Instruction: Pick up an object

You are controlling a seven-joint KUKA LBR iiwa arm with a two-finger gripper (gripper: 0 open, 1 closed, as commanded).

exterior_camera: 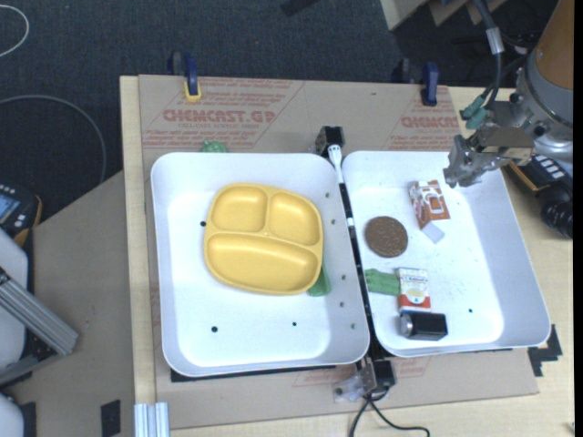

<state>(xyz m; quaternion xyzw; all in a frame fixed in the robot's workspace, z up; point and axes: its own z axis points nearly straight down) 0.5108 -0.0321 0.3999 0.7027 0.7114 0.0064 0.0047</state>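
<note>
The right bin point(510, 271) holds a small red and white carton point(430, 202), a brown round disc point(386, 236), a green-edged packet with a red and white label point(407, 286) and a black block point(424, 324). My gripper point(463, 167) hangs over the bin's far right part, just right of and above the red carton. No object shows between its fingers. A yellow divided tray point(264, 238) lies in the left bin point(182, 317).
A black bar point(348, 226) runs along the seam between the two bins. Blue clamps point(190, 73) point(430, 82) hold the brown board at its far edge. A green scrap point(319, 286) peeks from under the yellow tray. Cables hang at the upper right.
</note>
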